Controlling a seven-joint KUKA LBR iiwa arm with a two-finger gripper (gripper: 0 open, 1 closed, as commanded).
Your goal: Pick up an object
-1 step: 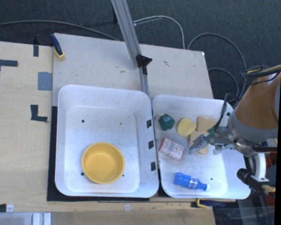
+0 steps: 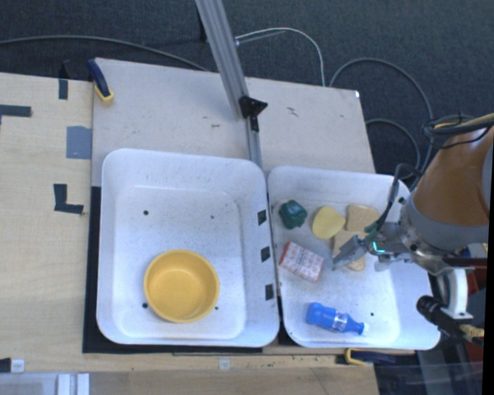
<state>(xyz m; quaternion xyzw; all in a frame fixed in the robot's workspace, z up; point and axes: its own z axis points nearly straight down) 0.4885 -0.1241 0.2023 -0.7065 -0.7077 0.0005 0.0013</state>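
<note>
Camera view, from above at a slant: two white bins side by side on the desk, left bin (image 2: 124,178) bearing a yellow bowl (image 2: 181,286), right bin (image 2: 389,324) bearing a dark green lump (image 2: 292,213), a yellow piece (image 2: 328,222), a tan piece (image 2: 362,217), a red-and-white packet (image 2: 301,261) and a blue bottle (image 2: 333,318). Tool (image 2: 350,254) low inside the right bin, just beside the tan piece and near the packet; too blurred and small to tell how wide it stands or whether anything sits in it. Everything apparently lying on the bin floor, nothing lifted. Judged from this: reach made, grasp and lift not yet shown. Likeliest target uncertain, perhaps the tan piece.
</note>
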